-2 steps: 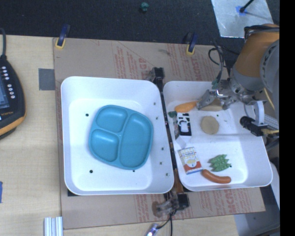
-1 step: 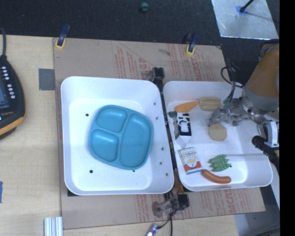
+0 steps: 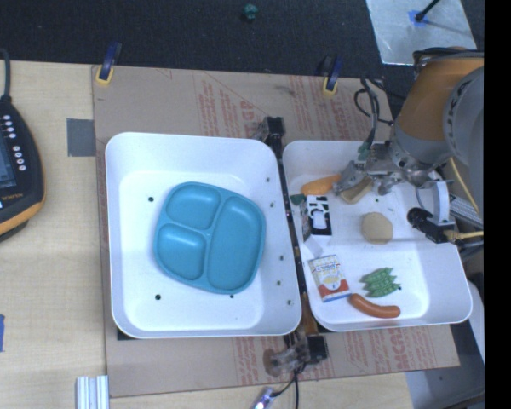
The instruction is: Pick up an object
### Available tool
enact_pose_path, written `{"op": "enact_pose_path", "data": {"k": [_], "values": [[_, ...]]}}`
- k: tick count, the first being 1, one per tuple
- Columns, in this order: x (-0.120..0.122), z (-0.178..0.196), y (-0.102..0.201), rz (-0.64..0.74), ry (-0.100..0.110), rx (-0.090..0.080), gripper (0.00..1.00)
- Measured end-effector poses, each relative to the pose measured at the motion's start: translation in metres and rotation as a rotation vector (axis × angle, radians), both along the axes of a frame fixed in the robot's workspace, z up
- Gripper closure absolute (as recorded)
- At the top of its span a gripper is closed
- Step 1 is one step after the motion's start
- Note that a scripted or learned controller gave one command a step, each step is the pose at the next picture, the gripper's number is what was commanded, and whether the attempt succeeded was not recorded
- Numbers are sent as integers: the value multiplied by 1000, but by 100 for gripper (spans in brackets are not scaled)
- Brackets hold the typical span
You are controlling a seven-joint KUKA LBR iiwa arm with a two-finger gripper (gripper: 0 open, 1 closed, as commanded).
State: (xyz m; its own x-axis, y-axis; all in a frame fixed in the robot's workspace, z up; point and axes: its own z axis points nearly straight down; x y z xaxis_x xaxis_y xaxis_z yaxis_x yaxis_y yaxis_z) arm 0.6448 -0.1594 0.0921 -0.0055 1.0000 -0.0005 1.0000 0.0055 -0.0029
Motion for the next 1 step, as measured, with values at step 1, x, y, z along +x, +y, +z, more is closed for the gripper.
{"op": "enact_pose_path", "data": {"k": [1], "values": [[12,0,-29,-3,-2,0,0]]}}
